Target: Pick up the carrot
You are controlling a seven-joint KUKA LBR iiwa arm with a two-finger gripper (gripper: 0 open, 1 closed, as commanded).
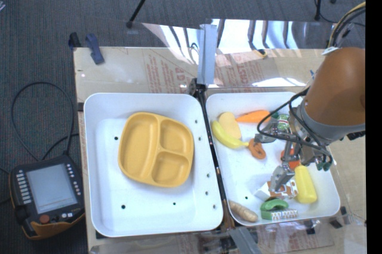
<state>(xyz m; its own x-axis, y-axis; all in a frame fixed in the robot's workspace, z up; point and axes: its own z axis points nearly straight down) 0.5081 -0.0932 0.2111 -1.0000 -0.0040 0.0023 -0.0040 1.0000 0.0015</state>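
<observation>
**Carrot lies loose at the top of the right bin, gripper low beside the yellow bottle**

At the lower left of the frame you see a teach pendant (48, 193) on the dark floor. Moving right, the left bin (104, 121) holds 1 yellow divided plate (157, 149) with 3 compartments, sitting at a slight tilt.

In the right bin (239, 187), along its left side, you have a banana (227, 136) touching a pale round fruit (230, 123). The carrot (253, 116) lies flat just right of that fruit, near the bin's upper edge, apart from the gripper. Below it sits an orange slice-shaped piece (258, 150). At the bin's lower edge you find a tan potato-like piece (245, 211) and a green ring (273, 207).

The gripper (280, 178) hangs in the lower right of the frame, above a small carton (285, 190) and just beside a yellow bottle (305, 184). You cannot tell how wide its claw stands. The arm's orange band (337, 88) looms over the bin's right side.
</observation>
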